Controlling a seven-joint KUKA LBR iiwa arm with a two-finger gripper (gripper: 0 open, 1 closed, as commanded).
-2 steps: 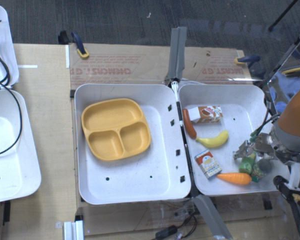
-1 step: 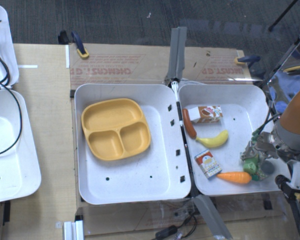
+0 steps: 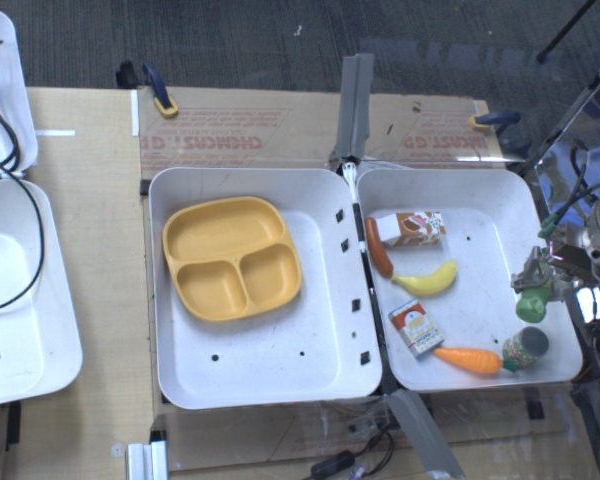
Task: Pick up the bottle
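Camera view shows the tool (image 3: 536, 280) at the right bin's (image 3: 480, 376) edge, clamped on a green bottle (image 3: 531, 306).

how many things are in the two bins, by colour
yellow: 2, divided plate, banana
orange: 1, carrot
red-brown: 1, sausage
red and white: 2, cartons
green: 1, bottle
grey: 1, round can
total: 8

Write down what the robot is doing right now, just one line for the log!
task: pick up bottle | gripper: right bin's right edge | green bottle: right below gripper, grasp unclear | yellow tray: left bin
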